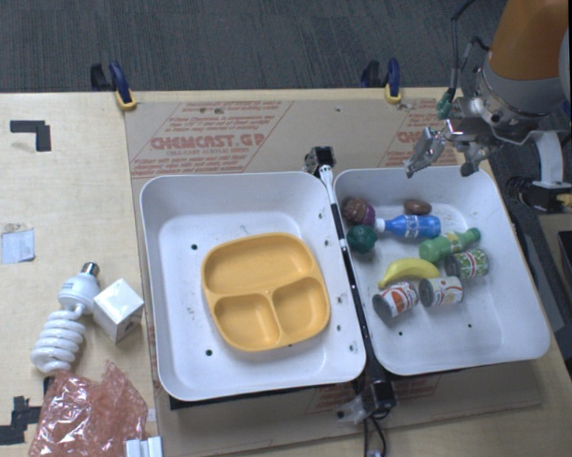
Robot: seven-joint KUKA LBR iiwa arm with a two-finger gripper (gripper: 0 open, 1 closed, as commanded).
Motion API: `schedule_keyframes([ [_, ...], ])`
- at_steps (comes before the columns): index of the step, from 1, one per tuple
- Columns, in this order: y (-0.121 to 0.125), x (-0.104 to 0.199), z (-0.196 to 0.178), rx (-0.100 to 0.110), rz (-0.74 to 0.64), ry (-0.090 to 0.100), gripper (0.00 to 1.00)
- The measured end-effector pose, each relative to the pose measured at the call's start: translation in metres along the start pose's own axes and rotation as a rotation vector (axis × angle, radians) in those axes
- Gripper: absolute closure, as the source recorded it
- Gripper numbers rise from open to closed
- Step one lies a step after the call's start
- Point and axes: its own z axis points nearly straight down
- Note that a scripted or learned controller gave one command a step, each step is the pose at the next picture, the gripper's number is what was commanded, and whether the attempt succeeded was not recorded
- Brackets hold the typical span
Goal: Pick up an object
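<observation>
Where clamped, "CHEMCAST" board (pixel 208 137)

Glossy white plastic bins (pixel 183 367), a matt yellow plastic tray (pixel 267 291), pale smooth wooden bench (pixel 51 203).

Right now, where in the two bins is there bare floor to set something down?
Right bin: the near floor below the cans and banana is bare; its middle is crowded. Left bin: the yellow tray fills the centre, leaving bare strips along the walls.

Bright, even overhead light, soft shadows, mild glare on white bins (pixel 178 367)
</observation>
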Motion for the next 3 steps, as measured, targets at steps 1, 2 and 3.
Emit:
schedule_keyframes([
  [1,-0.004,-0.013,0.132,0.0,0.002,0.0,0.0],
  [2,-0.011,-0.008,0.192,-0.005,0.006,-0.008,0.0],
  [3,-0.086,-0.01,0.194,0.0,0.003,0.001,0.0],
])
